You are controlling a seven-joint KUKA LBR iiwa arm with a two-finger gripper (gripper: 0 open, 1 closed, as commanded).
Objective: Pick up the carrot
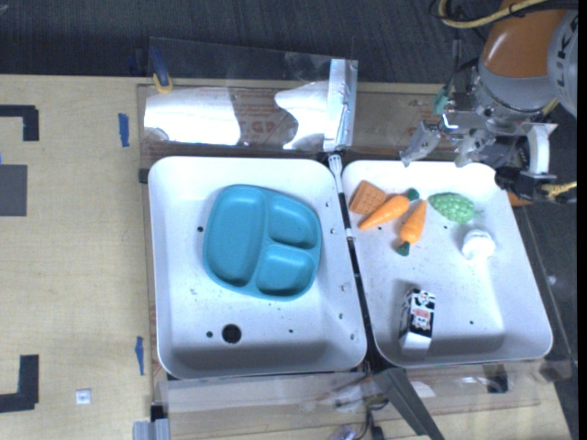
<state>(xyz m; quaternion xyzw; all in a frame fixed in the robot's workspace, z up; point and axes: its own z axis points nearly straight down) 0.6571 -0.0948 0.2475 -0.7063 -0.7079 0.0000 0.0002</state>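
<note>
Two orange carrots lie in the right bin [523, 328]: one carrot [386, 210] points left beside a waffle-like cracker, the other carrot [413, 223] stands more upright just to its right, the two nearly touching. My gripper [447, 149] hovers over the bin's far rim, up and to the right of both carrots, its two fingers spread apart with nothing between them.
The right bin also holds a tan cracker [366, 195], a green bumpy piece [452, 206], a white egg-like item [477, 243] and a small milk carton [419, 319]. A blue divided plate [261, 239] sits in the left bin [183, 319]. A clear sheet [248, 108] stands behind the bins.
</note>
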